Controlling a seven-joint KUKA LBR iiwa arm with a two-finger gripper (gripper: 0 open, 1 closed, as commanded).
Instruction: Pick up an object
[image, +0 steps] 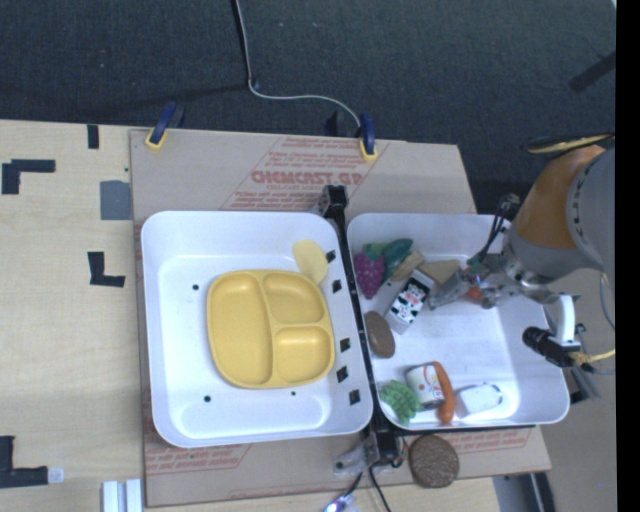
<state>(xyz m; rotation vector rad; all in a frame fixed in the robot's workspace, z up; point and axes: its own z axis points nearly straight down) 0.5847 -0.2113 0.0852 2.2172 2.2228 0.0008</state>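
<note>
Camera view: the hand sits low inside the right bin, just right of the black-and-white carton; whether its fingers are open or closed cannot be told (they blur against the clutter). Left of the carton lie purple grapes; below it, a carrot and green lettuce. The left bin holds a yellow divided plate.

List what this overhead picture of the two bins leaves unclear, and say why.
- Gripper, camera view: fingers too small and blurred to judge.
- Arm: cut off at the right.
- Small box in the right bin: label too small to read.
- Brown disc: blurred; unclear what it is.
</note>
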